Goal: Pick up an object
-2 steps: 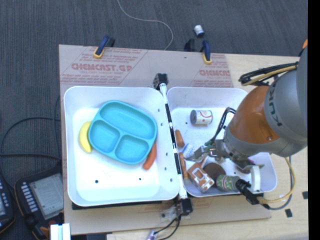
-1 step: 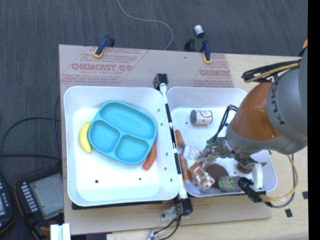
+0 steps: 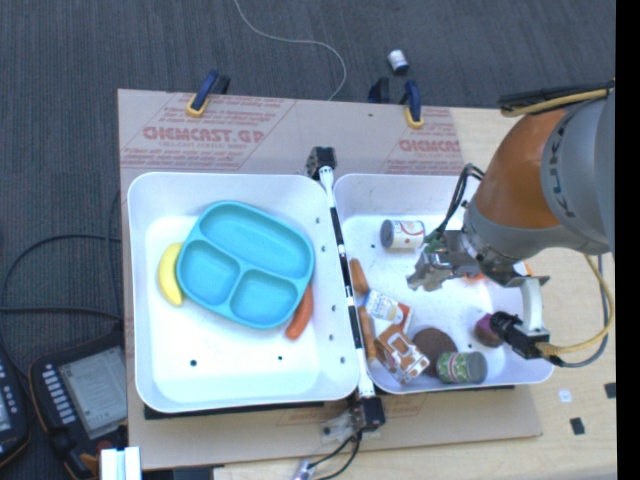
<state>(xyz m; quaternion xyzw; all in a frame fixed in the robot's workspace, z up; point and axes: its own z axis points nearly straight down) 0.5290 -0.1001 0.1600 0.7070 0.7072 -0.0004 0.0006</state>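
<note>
Gripper (image 3: 432,271) low over right bin (image 3: 520,373) middle, fingers slightly apart, nothing between them. Small white can (image 3: 402,234) lies just far-left of fingers, apart. Snack packets (image 3: 392,340) near-left. Blue tray (image 3: 245,264) in left bin (image 3: 160,368).

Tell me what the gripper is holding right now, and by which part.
Nothing visibly. The gripper hangs over the right bin with no object between its fingers; the small can lies apart from it.

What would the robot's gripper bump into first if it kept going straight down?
Probably the bare white floor of the right bin. The gripper hangs over an open patch, between the small can and the snack packets. Depth is hard to judge.
</note>
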